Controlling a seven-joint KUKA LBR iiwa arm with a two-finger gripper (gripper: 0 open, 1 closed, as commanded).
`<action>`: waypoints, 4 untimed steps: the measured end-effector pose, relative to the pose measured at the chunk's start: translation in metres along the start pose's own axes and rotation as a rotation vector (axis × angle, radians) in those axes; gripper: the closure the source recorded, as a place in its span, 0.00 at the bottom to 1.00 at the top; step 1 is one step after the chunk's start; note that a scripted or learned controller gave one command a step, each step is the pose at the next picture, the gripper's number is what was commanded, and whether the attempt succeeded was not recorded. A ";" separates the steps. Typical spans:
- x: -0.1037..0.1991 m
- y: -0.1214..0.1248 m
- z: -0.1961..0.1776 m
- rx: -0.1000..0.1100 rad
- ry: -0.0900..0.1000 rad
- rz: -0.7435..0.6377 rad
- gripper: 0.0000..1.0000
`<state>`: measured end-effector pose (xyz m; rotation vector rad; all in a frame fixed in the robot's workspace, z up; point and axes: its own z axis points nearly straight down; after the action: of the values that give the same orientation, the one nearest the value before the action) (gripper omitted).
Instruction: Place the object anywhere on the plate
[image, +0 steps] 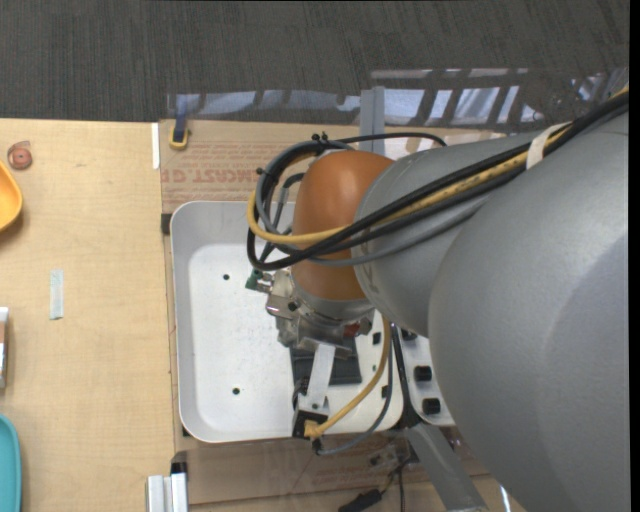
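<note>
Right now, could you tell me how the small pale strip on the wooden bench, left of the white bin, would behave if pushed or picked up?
The pale strip lies flat on the wooden bench, so a push would probably slide it, not roll it. It looks thin and small, so likely very light. Lying that flat, it may be awkward to pinch.

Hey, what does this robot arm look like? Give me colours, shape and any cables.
The arm is bulky, smooth and grey, with rounded links. Above the wrist is a glossy orange band. A yellow cable and black cables run along the arm and loop around the band. Below the band is a silver metal flange.
</note>
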<state>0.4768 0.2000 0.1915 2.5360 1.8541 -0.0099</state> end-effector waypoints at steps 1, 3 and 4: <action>0.000 0.000 0.000 0.000 0.000 0.000 0.00; 0.011 -0.003 0.044 0.001 -0.001 -0.208 0.00; 0.019 0.127 0.051 -0.002 0.000 -0.157 0.00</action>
<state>0.6031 0.1792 0.1399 2.3822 2.0471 -0.0078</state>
